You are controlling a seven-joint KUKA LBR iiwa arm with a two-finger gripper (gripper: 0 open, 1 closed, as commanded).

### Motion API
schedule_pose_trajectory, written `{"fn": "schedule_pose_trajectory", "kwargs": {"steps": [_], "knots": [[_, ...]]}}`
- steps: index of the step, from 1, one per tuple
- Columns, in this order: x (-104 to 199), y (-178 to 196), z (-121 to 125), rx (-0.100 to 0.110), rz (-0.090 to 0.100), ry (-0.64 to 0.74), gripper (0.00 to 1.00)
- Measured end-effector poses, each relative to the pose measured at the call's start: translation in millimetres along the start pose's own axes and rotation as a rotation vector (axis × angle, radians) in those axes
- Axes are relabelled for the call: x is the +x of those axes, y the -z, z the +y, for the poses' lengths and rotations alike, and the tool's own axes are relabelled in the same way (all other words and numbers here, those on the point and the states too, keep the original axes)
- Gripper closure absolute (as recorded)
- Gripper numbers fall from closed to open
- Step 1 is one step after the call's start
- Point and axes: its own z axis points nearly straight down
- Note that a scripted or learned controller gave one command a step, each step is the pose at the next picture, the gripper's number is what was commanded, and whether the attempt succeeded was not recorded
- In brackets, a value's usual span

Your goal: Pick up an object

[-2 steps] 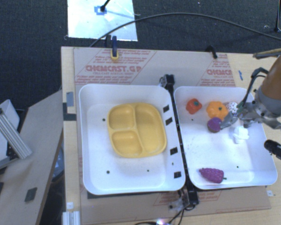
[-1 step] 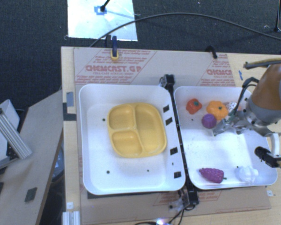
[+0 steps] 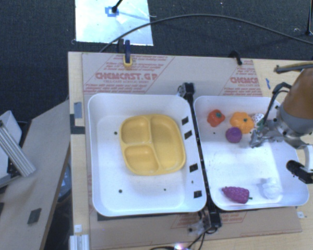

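Purple ball (image 3: 233,135) sits just left of your gripper (image 3: 256,138), orange fruit (image 3: 242,121) up-left of it; jaw state, cannot tell. Purple grapes (image 3: 236,194) lie well below.

wooden bench (image 3: 78,87) bears two white bins (side by side) (image 3: 104,139) (image 3: 287,160).

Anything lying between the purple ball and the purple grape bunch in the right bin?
No. In the camera view, only bare white bin floor separates the purple ball from the grape bunch.
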Motion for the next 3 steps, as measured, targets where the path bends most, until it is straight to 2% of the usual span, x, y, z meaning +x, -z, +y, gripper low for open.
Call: {"fn": "schedule_pose_trajectory", "kwargs": {"steps": [1, 2, 3], "knots": [[2.4, 43.6, 4.4, 0.0, 0.0, 0.003, 1.0], [-2.4, 106.2, 1.2, -0.003, -0.001, 0.003, 1.0], [-2.6, 116.6, 2.2, 0.001, 0.001, 0.004, 1.0]]}}
